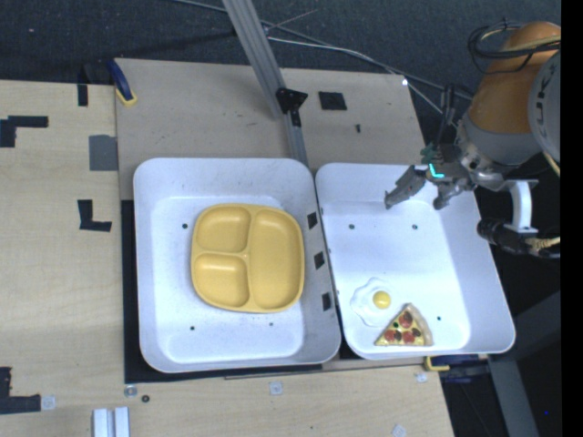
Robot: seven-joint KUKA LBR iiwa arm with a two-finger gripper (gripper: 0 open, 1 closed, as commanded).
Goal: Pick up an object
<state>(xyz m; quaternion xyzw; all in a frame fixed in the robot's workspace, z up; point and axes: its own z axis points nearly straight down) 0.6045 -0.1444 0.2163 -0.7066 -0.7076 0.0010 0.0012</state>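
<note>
My gripper [421, 196] hangs at the right bin's [474, 271] 1 o'clock, fingers spread, gripping nothing; fried egg [373, 301] and pizza slice [405, 328] at 6 o'clock; yellow plate [247, 258] in left bin [155, 244].

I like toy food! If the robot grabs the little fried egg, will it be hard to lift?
Probably tricky: the flat white fried egg with a yellow yolk lies low on the right bin's floor, offering little edge. It looks small, so likely light. It shouldn't roll.
</note>
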